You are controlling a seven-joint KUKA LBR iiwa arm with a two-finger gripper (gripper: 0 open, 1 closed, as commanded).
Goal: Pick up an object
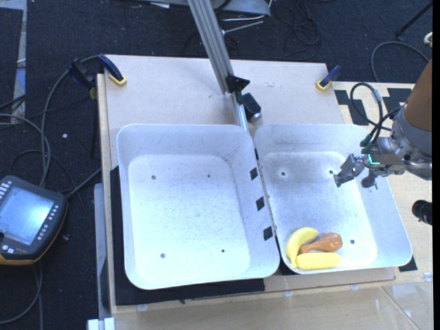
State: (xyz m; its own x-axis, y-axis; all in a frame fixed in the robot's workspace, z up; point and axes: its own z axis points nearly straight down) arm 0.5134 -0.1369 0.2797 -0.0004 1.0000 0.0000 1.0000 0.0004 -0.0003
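At the nine o'clock edge of the scene a handheld control pad [26, 217] with a lit screen lies on the dark floor, its cable looping up toward ten o'clock. Next comes the wooden bench [179, 88], with a yellow-tipped clamp [110, 71] at its ten o'clock corner and another clamp [327, 78] at its one o'clock corner. The left bin [185, 205] sits on the bench with only faint scuffs and small dots on its floor. A slanted metal pole [213, 36] comes down from twelve o'clock and ends at a small black fitting just above where the two bins meet. The right bin [309, 167] touches the left one along a shared rim marked with black tabs. In its six o'clock corner lies a small cluster of toy food: a curved yellow banana [298, 241], an orange-brown drumstick-shaped piece [325, 241] touching it on the three o'clock side, and a short yellow block [317, 260] pressed against both from below. The gripper [352, 172] hangs over the right bin's three o'clock side, well apart from the cluster and toward twelve o'clock of it, nothing visible between its dark fingers; how far they are spread cannot be told. The grey arm [416, 133] enters from three o'clock, with a black cable [368, 98] arching above the wrist.
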